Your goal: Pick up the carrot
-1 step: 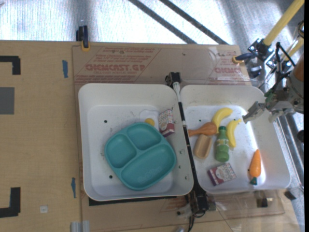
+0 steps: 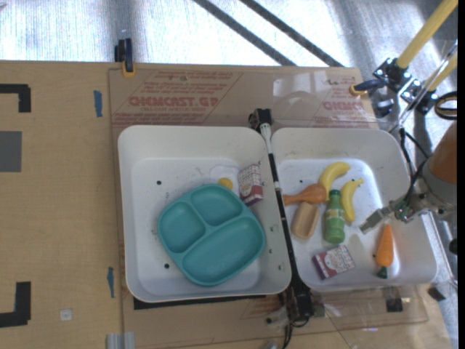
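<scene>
The carrot [image 2: 384, 247] is orange with a green tip and lies near the right wall of the right bin [image 2: 414, 271], its green end towards the front. My gripper [image 2: 394, 215] hangs just above the carrot's upper end and is open. One grey finger [image 2: 373, 220] reaches left of the carrot, and nothing sits between the fingers. The arm's orange band [image 2: 445, 167] is at the right edge.
Left of the carrot in the right bin are a green bottle [image 2: 334, 217], two bananas [image 2: 333, 173], a bread roll [image 2: 305, 221], an orange toy [image 2: 308, 195] and a small carton [image 2: 334, 261]. The left bin [image 2: 138, 195] holds a teal divided plate [image 2: 211, 235] and a small box [image 2: 251, 184].
</scene>
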Available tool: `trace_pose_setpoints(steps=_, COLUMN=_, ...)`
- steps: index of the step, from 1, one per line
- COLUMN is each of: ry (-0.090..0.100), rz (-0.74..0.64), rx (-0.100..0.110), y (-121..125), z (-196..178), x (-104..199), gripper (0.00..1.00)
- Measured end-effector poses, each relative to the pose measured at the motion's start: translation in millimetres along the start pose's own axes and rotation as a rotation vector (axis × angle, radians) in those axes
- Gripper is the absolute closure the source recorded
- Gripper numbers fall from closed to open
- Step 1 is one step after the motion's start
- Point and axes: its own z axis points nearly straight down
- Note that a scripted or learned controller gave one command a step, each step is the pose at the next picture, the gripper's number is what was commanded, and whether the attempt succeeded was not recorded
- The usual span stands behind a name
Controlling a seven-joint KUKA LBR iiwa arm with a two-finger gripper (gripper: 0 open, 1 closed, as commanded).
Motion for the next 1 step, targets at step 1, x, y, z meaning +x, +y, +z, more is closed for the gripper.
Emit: trace_pose_setpoints(steps=1, ry=-0.019, rz=0.052, rx=-0.017, y=-15.0, z=14.6, x=58.6, gripper=0.0)
